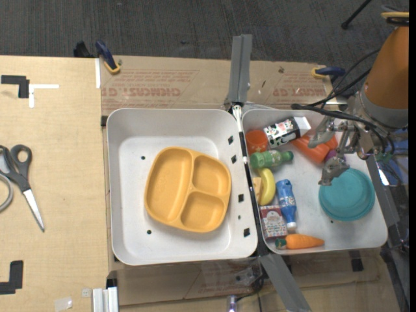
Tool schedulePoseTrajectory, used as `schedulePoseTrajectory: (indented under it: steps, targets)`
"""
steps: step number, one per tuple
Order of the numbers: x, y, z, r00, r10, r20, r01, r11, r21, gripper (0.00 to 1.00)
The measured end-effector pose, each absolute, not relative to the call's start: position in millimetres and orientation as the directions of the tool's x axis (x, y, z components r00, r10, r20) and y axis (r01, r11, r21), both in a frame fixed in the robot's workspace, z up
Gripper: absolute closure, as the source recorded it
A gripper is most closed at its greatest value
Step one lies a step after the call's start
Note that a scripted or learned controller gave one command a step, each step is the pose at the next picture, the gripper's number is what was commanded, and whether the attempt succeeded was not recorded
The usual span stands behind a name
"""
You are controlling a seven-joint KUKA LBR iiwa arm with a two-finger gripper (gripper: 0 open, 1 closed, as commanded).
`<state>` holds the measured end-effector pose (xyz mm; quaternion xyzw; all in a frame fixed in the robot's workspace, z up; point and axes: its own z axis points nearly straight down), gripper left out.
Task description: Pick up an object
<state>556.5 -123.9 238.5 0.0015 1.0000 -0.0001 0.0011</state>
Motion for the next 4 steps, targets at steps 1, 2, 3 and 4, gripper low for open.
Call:
schedulePoseTrajectory:
  steps: [1,2,3,4]
  targets:
    - [551.5,-117.5,111.3,-0.992,0.123,-0.020,0.123,0.992,-0.001,0.00]
    - [486.6,-135.4,98.3,-0.997,-0.073,-0.029,-0.073,0.997,-0.006,0.00]
    - [583.5,-105.2,93.3,-0.995,-0.104,-0.005,-0.104,0.995,0.000,0.00]
    - [560.1,-101.0,92.4,-0.998,-0.058,-0.002,-0.058,0.998,0.001,0.00]
